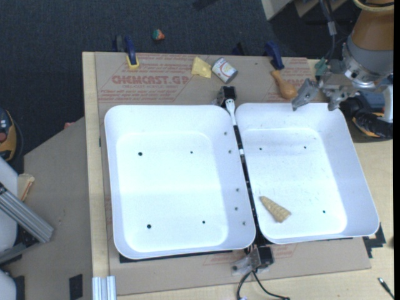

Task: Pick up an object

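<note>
well below claw point(318, 97), cone point(275, 208)

Bright, even overhead light — white bins point(169, 130) glaring, nearly blown out; shadows staying soft, focus holding reasonably sharp.

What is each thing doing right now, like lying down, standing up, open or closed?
Gripper: open, hovering over the right bin's far edge, holding nothing.
Cone: lying on its side in the right bin, near the front.
Left bin: sitting flat beside the right bin, edges meeting.
Yellow piece: lying on the board behind the bins.
Small box: resting tilted beside the yellow piece.
Orange object: lying on the board behind the right bin.
</note>
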Controlling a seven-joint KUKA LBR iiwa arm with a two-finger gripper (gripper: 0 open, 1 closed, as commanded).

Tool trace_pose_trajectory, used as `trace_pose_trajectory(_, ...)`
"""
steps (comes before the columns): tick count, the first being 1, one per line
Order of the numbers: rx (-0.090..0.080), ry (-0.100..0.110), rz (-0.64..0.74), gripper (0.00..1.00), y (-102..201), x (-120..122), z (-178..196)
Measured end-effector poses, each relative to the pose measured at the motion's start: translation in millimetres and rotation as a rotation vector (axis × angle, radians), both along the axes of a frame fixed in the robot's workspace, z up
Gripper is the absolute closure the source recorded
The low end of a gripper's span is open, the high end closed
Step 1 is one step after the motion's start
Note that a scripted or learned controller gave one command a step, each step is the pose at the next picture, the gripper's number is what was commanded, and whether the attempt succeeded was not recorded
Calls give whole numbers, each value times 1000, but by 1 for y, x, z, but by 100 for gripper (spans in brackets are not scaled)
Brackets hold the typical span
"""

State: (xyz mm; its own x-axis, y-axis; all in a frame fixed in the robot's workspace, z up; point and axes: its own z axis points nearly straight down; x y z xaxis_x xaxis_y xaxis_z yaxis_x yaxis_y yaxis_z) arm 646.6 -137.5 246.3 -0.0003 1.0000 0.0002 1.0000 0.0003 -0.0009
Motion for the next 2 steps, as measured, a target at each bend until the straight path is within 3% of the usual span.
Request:
trace_pose_trajectory(1, 3, 5, 3, 0, 48, 0, -170)
trace_pose_trajectory(2, -1, -6, 0, 100, 45, 3, -150)
